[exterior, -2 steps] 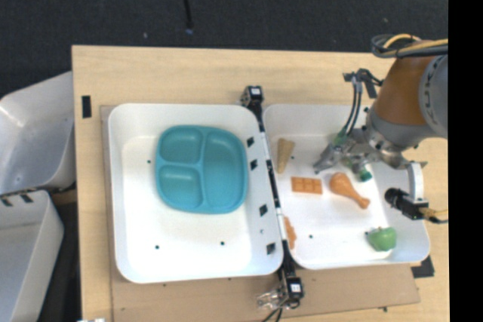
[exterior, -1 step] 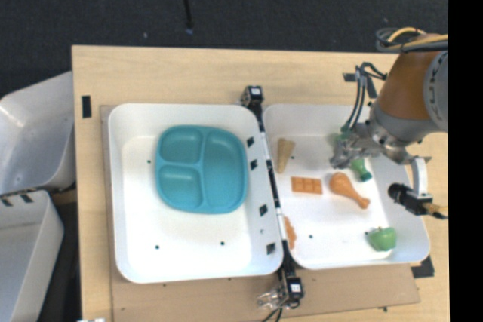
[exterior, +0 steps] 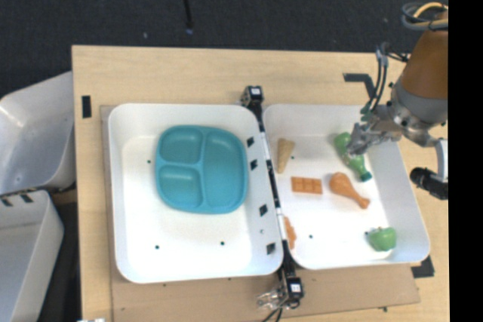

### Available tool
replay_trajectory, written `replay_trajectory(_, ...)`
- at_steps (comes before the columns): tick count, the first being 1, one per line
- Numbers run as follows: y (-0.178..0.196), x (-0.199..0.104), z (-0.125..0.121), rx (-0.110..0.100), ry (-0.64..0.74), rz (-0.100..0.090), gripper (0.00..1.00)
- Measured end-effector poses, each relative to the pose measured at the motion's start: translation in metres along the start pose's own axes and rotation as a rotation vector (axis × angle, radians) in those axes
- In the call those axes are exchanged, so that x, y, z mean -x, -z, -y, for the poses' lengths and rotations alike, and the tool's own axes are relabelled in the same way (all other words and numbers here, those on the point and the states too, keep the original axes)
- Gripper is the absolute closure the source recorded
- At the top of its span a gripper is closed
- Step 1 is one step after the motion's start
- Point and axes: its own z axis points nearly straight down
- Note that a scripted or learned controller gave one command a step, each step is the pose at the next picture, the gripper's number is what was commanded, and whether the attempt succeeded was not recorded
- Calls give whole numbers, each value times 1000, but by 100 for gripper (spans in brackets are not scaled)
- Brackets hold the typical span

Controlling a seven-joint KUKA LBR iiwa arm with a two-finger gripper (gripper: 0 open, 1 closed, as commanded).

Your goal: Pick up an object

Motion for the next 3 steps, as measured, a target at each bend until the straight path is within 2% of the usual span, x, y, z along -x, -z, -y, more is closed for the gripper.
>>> replay_trajectory(1, 5, 1, -1, -4, 0, -2, 100)
replay_trajectory(2, 19, -53, -13, -3, 12, -3, 100)
replay_trajectory(3, 13, -107, -15, -6, 12, -4, 100)
